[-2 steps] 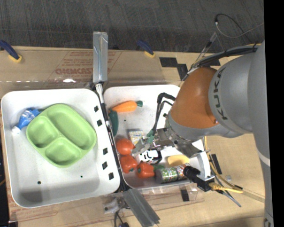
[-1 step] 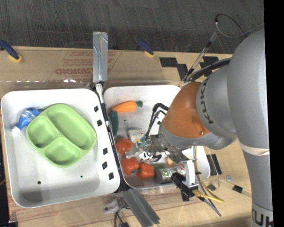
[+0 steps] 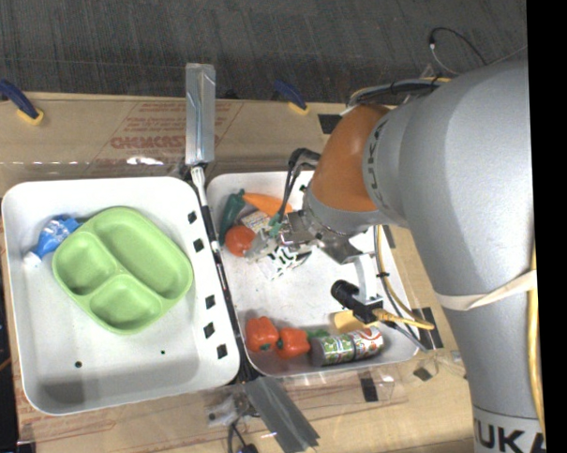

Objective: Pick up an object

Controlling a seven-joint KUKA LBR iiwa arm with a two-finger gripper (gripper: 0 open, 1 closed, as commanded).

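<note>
My gripper (image 3: pixel 277 242) is low in the right bin (image 3: pixel 305 286), at its upper left part. A red tomato-like ball (image 3: pixel 238 240) lies just left of it, touching or nearly touching. An orange carrot (image 3: pixel 263 203) with a green top (image 3: pixel 232 210) lies just behind it. Whether anything sits inside the gripper is hidden by the wrist. Along the bin's front wall lie two red peppers (image 3: pixel 262 333) (image 3: pixel 293 341) and a can with a green and red label (image 3: pixel 351 346) on its side.
The left bin (image 3: pixel 46 372) holds a green divided plate (image 3: pixel 122 266) and a blue and white item (image 3: pixel 53 234) at its back left corner. The grey arm (image 3: pixel 450 167) covers the right bin's right side. A divider wall (image 3: pixel 216 289) separates the bins.
</note>
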